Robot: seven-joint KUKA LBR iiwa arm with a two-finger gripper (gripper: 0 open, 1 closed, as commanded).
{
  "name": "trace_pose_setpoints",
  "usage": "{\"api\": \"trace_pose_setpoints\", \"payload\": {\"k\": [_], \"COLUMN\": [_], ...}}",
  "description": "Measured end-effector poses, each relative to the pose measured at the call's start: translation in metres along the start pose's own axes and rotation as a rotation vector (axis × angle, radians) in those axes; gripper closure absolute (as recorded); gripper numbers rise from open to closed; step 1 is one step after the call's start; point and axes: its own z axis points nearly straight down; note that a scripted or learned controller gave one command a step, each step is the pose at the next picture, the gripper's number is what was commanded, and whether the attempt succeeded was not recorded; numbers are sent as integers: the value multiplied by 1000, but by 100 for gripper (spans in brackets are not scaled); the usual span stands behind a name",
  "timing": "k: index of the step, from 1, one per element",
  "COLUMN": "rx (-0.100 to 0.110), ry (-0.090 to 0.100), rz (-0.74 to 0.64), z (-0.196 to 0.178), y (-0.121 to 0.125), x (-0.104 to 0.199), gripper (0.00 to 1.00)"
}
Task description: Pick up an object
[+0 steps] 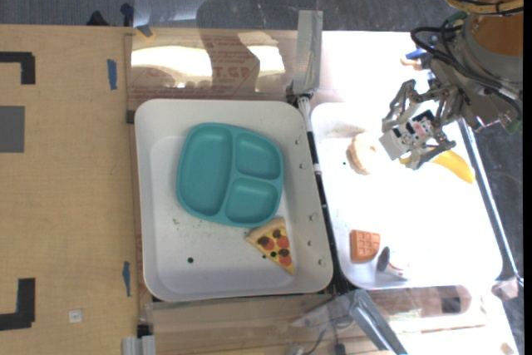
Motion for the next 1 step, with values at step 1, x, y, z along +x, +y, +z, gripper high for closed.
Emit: {"api": "trace_pose_setpoints", "payload": {"k": [1], "rx": [-9], "ry": [35], "rz": [97], "z": [69], "y": [60], "x": [-5], "gripper": [100]}}
